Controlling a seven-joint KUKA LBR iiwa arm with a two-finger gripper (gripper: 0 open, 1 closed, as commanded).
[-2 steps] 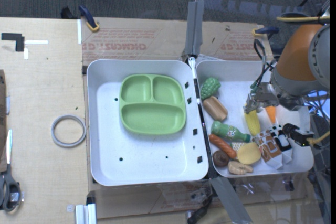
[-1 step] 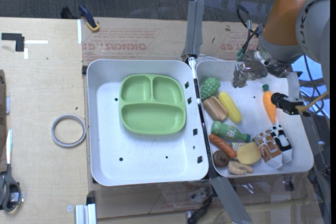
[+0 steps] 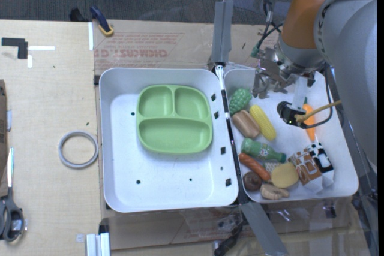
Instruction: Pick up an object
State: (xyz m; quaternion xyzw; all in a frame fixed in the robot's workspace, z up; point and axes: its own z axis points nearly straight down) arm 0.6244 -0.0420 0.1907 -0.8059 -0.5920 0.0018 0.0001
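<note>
Camera view has my gripper (image 3: 268,88) over the right bin's (image 3: 345,187) far edge, its spread too dim to tell; toy food, corn (image 3: 262,122) and hotdog (image 3: 245,123), crowds the bin's left wall.

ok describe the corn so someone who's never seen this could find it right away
Look in the right bin, the one crowded with toy food, not the one with the green plate. Near its upper left lies the corn, slanted between the hot dog and the bare middle of the bin. It is the only bright yellow, bumpy cob; the green bumpy piece sits just above.
</note>
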